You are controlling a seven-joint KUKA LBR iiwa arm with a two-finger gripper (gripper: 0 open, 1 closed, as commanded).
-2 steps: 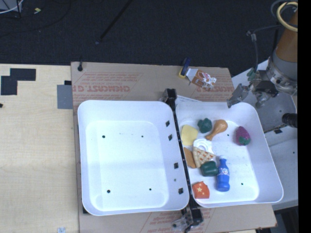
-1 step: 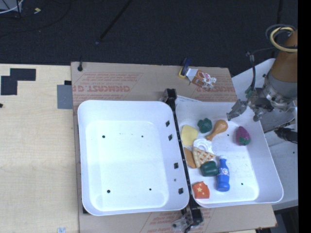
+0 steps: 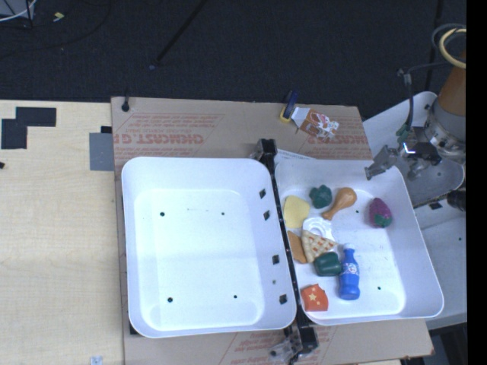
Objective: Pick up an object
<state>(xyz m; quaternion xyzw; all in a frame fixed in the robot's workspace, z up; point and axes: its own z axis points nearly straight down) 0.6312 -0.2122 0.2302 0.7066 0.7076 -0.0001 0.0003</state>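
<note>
Closest to the lens, the red block [image 3: 314, 298] sits at the near end of the right bin [image 3: 415, 242], way down and left of my claw [image 3: 396, 158]. Right next to it stands the blue bottle [image 3: 349, 274], with a dark green lump [image 3: 329, 263] touching its left side. Further up toward the claw I've got a waffle-looking wedge [image 3: 316, 243] lying on a white piece [image 3: 314, 226], and a yellow piece [image 3: 296, 211] pushed against the divider. Then a green veggie [image 3: 320, 195] and a drumstick [image 3: 341, 200] just beside each other, below-left of the claw. The purple thing [image 3: 380, 212], maybe an eggplant, it's kinda blurry, is the nearest one to the claw, lying almost straight below it and off on its own.

Claw itself is hanging at the bin's far right corner, above the rim, nothing between the fingers as far as I see. Open or closed? Honestly can't tell from this angle. Left bin [image 3: 198, 242] is well off to the claw's left.
</note>
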